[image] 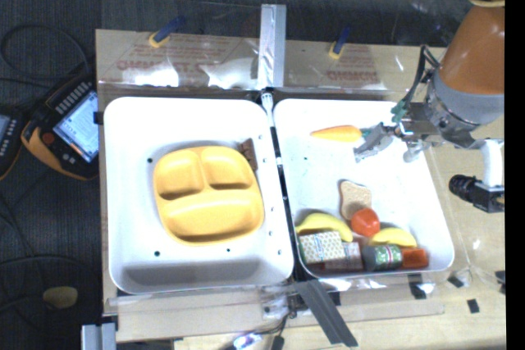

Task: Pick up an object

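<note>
Left bin (131, 201): holds a yellow divided tray (209, 193), lying flat, with a small brown piece at its upper right corner. Nothing else seen in it.

Right bin (426, 201): a carrot (335, 133) lies alone near the top wall. Lower down, a slice of bread (355, 197), a tomato (366, 221), two bananas (320, 223), a small box (320, 246) and a dark bottle (381, 258) crowd against the front wall, many touching.

Gripper (385, 139): over the right bin's upper part, just beside the carrot's tip. Fingers apart, nothing between them.

Judgement: the carrot is the nearest candidate and sits free of the rest. Risks: the fingers could nudge the tapered tip and roll it toward the wall; a close on the narrow end may slip off. In the front pile, neighbours leave little finger room.
</note>
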`<state>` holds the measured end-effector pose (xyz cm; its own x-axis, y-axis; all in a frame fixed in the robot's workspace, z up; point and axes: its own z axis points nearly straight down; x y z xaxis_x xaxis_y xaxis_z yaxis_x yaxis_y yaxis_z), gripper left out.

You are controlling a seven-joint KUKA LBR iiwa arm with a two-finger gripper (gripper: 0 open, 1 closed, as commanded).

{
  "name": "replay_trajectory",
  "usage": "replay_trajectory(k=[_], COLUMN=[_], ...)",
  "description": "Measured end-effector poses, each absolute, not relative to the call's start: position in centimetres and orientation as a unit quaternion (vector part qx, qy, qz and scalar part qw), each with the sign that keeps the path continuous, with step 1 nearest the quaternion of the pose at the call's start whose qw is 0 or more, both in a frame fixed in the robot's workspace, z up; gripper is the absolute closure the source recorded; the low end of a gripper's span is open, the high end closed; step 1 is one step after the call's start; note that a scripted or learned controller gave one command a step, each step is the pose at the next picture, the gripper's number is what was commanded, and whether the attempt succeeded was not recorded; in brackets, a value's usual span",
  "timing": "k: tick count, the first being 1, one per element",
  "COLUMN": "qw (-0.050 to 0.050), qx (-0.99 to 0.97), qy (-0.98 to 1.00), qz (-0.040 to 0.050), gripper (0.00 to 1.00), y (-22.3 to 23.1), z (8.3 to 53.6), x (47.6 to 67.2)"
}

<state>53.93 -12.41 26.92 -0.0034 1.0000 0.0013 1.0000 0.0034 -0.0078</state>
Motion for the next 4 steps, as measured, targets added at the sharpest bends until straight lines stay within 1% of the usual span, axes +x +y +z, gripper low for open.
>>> replay_trajectory(k=[1, 2, 3, 4], qw=[0.004, 0.003, -0.007, -0.009], qx=[-0.645, -0.711, -0.635, -0.635], qy=[-0.764, -0.703, -0.772, -0.772], qz=[0.0019, 0.0025, -0.0034, -0.005], gripper=[0.0, 0.0, 0.0, 1.0], y=[-10.6, -10.8, -13.7, -13.7], z=[14.6, 14.5, 9.1, 10.2], x=[54.0, 59.3, 53.9, 54.2])
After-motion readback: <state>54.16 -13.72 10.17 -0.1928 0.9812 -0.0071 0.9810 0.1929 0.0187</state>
